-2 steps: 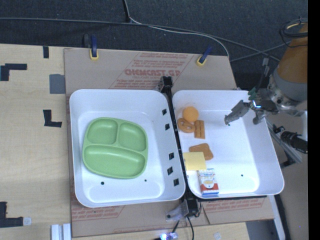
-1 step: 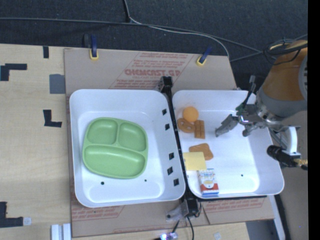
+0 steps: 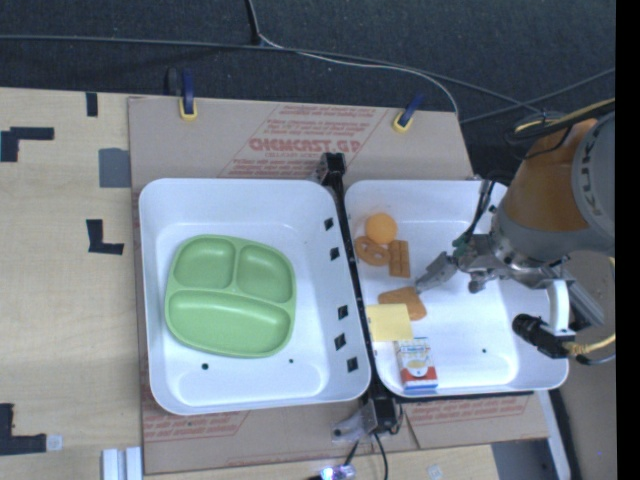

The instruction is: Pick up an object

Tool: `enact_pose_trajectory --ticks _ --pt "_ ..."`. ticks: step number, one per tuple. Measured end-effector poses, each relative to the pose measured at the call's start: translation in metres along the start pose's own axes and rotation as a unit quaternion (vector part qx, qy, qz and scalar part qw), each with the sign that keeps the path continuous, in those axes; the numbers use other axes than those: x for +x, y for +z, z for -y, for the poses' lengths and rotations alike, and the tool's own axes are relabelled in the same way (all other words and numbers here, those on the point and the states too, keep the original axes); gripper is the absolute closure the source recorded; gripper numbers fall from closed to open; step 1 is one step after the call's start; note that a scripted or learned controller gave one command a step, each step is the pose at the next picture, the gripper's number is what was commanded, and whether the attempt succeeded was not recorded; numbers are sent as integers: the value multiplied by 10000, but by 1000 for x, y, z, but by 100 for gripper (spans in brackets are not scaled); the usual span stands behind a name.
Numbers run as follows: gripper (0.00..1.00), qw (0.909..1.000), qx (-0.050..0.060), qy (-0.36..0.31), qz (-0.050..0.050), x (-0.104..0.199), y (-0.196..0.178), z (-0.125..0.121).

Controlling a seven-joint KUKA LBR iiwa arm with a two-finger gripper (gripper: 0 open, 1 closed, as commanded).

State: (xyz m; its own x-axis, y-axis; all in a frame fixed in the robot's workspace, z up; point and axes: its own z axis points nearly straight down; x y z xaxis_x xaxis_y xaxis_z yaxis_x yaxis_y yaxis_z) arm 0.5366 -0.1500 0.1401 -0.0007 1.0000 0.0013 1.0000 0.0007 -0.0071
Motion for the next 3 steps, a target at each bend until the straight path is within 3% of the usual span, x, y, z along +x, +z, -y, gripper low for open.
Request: enact_pose_trajectory --ticks 1,2,3 --pt "0 10000 -23 -1 10 1 53 0" --pt "100 10000 -30 -8 3 1 40 -1" --pt "100 10000 -47 -1 7 -1 -3 3"
